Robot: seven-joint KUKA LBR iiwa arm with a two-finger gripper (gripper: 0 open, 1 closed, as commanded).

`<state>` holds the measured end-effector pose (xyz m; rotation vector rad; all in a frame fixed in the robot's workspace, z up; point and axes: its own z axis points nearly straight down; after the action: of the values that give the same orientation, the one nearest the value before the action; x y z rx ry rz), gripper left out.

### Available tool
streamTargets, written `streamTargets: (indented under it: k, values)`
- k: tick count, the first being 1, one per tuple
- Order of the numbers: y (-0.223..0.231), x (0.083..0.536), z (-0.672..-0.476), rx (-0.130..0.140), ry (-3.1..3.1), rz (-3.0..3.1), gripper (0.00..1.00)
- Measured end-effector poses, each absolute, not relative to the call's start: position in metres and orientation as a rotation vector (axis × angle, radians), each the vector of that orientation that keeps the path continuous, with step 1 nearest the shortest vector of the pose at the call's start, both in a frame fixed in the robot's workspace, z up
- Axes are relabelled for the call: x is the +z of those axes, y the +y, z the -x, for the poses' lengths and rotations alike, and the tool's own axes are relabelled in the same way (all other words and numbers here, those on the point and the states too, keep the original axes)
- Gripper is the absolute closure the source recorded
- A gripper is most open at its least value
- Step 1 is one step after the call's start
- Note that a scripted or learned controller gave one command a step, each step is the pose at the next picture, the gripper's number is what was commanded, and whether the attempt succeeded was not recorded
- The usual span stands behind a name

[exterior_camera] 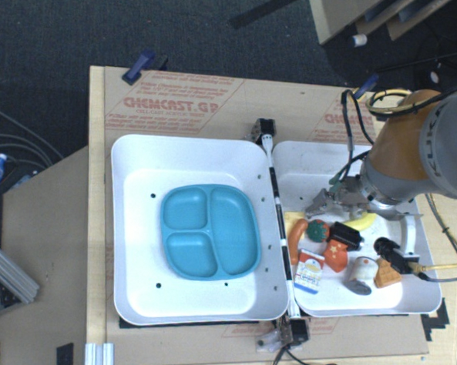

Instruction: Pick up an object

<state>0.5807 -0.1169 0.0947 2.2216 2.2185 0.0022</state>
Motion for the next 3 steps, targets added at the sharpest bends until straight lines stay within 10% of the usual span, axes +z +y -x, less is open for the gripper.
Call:
streamTargets:
  k: [1, 2, 3]
  values:
    - [-0.123, 0.084, -0.48, -0.002, 2.221, -2.224, 0.0]
    - [-0.123, 0.094, -0.48, 0.001, 2.219, -2.223, 1.0]
    - [-0.123, 0.104, -0.48, 0.001, 2.217, -2.224, 1.0]
